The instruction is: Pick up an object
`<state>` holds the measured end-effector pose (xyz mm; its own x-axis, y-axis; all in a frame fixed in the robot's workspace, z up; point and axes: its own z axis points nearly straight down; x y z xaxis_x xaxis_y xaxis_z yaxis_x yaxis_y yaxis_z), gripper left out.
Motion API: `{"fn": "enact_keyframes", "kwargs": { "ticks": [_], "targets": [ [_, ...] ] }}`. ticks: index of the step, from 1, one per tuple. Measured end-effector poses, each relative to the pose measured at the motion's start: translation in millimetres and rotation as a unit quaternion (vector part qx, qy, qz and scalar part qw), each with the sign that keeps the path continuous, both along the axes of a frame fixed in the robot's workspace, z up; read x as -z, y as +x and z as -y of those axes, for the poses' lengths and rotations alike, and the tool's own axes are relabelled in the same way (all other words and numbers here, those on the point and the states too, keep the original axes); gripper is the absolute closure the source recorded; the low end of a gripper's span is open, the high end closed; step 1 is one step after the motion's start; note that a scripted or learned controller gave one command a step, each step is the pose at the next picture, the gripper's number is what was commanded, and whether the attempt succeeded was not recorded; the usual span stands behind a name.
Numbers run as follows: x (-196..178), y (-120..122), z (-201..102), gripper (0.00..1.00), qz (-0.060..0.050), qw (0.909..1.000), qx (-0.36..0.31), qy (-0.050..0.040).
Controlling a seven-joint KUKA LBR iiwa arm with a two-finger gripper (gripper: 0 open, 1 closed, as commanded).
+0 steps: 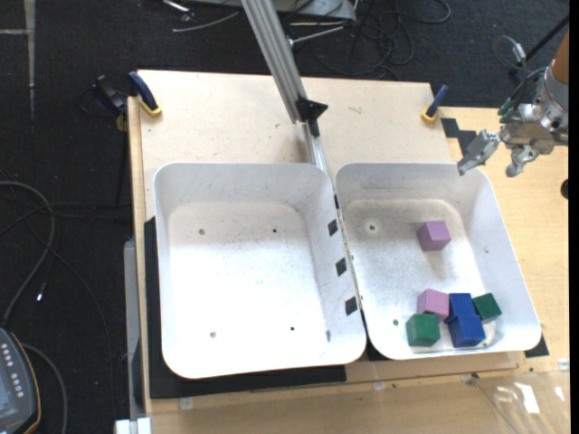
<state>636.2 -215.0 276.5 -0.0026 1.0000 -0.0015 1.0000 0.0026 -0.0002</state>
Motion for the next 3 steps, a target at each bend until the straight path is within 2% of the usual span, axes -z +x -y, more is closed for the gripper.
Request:
{"fn": "enact_keyframes", "kwargs": {
  "ticks": [1, 2, 3],
  "targets": [
    [186, 27, -13, 0.0, -0.003, 1.0, -0.001, 0.0012],
    [105, 40, -11, 0.0, 0.006, 1.0, 0.0, -0.001],
    [186, 9, -26, 0.0, -0.004, 1.0, 0.002, 0.0017]
  ]
}}
